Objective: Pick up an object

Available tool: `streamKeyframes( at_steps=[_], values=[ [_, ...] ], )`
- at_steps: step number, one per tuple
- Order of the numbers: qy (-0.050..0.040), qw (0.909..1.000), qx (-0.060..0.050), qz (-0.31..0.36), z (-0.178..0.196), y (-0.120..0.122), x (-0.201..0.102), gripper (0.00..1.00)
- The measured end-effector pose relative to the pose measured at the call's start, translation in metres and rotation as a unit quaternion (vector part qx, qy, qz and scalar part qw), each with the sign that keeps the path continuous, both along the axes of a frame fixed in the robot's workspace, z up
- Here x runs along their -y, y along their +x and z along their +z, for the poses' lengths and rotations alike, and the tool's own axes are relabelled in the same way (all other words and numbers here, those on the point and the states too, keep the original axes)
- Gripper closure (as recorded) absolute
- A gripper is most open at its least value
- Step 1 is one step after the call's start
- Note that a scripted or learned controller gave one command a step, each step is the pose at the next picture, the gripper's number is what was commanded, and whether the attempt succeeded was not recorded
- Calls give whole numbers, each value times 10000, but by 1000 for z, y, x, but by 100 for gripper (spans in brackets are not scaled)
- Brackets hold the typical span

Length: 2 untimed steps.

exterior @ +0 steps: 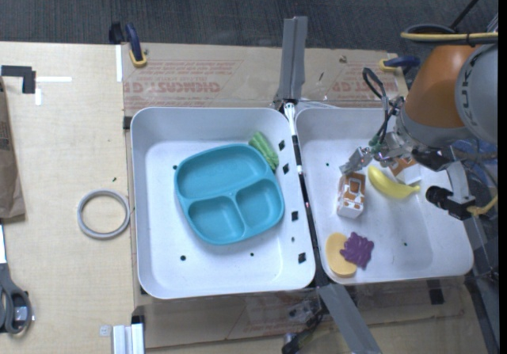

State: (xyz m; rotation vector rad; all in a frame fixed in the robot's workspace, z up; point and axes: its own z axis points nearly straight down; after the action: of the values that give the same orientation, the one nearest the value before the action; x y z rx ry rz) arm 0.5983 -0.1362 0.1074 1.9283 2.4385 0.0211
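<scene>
Pincer (360, 158) low over right bin (412, 261)

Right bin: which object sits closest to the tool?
The banana, lying just below the tool. The small carton sits a little farther left; the purple grapes and orange disc lie at the bin's front.

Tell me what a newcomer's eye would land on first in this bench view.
The big blue divided plate fills the middle of the left bin, with a green item at its upper right edge. In the right bin, the gripper hangs over a small carton beside a yellow banana; purple grapes lie near the front.
</scene>
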Motion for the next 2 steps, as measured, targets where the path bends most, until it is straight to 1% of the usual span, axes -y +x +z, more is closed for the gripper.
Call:
streamKeyframes(
  at_steps=[1,2],
  values=[
    [13,10000,-13,90,0,-14,-3,0],
    [-43,9890,-2,1481,0,-24,-24,0]
  ],
)
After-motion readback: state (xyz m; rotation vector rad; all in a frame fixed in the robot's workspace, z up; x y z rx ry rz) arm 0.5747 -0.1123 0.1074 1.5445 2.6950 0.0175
